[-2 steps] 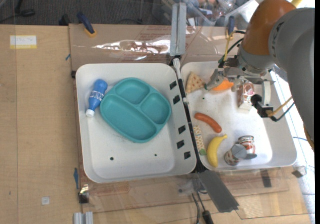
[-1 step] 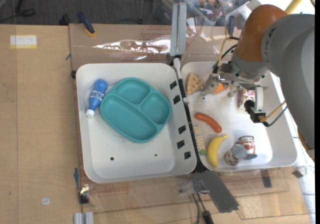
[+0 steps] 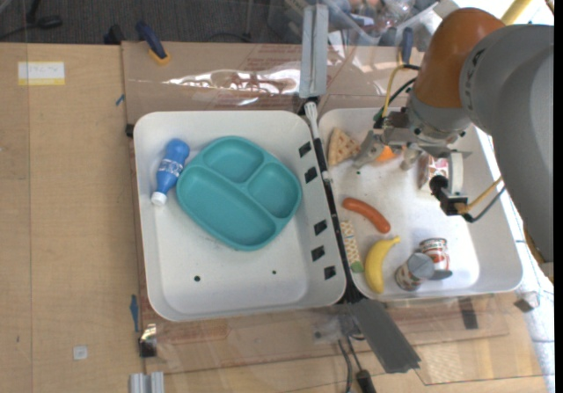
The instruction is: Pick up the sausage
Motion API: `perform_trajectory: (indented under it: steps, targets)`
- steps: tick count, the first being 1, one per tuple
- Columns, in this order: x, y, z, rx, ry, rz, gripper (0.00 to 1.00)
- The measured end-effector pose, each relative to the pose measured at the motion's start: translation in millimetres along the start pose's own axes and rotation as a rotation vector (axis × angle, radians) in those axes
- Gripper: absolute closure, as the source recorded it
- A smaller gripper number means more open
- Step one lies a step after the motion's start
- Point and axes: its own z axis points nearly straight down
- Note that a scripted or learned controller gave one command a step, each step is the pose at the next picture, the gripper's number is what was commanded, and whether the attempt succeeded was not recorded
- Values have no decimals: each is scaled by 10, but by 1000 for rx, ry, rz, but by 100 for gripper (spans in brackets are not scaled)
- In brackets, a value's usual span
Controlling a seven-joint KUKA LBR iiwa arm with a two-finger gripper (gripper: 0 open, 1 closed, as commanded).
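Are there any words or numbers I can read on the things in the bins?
None can be read.
Small metal can with a red-and-white label: print too blurred.
Blue and white plastic bottle: no legible text.
White sticker on the wooden bench: too small.

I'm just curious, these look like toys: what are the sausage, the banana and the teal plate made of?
The sausage looks like smooth, slightly glossy plastic: even orange-red colour, with a soft sheen. The banana also seems to be moulded plastic, uniformly yellow. The teal plate appears to be hard matte plastic, one flat colour with moulded compartments. All three are guesses from their look.
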Motion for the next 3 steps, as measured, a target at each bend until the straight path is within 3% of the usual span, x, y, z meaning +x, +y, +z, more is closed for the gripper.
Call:
perform_trajectory:
  steps: [1, 2, 3]
  targets:
    - [-95, 13, -3, -3, 1, -12, 0]
    - [-96, 31, -129, -9, -1, -13, 100]
    - [-96, 30, -127, -8, -2, -13, 0]
